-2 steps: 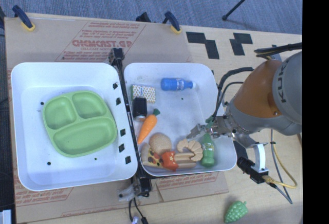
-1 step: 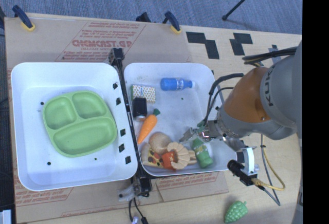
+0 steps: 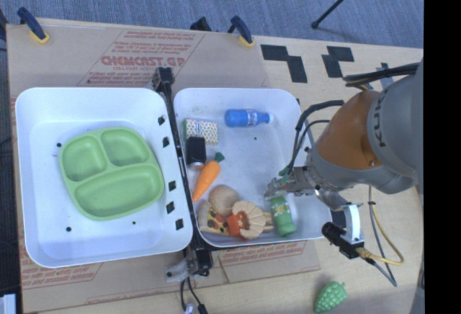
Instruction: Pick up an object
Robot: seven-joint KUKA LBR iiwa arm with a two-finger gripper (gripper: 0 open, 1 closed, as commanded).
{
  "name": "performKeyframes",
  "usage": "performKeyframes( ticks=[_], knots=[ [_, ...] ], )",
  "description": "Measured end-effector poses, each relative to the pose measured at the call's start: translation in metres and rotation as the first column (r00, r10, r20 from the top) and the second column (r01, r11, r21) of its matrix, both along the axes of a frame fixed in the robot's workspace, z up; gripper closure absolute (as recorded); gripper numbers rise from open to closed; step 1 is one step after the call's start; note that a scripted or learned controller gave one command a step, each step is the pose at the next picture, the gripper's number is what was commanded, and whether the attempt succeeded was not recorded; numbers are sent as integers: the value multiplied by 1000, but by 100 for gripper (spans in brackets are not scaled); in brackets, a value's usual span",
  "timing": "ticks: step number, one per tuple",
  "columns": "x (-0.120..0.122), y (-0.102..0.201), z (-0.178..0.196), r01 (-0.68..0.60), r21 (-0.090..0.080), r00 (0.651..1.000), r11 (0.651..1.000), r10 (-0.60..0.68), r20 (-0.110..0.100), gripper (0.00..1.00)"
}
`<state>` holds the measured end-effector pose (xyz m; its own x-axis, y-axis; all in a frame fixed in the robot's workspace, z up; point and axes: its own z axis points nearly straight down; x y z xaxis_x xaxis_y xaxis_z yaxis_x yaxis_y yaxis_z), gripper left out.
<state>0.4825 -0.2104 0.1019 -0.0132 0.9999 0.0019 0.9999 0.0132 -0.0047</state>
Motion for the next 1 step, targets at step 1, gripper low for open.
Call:
performKeyframes(
  ticks=[1],
  knots=[
    [-6,36,102,7,-1,1000,1000,-7,3,100]
  ],
)
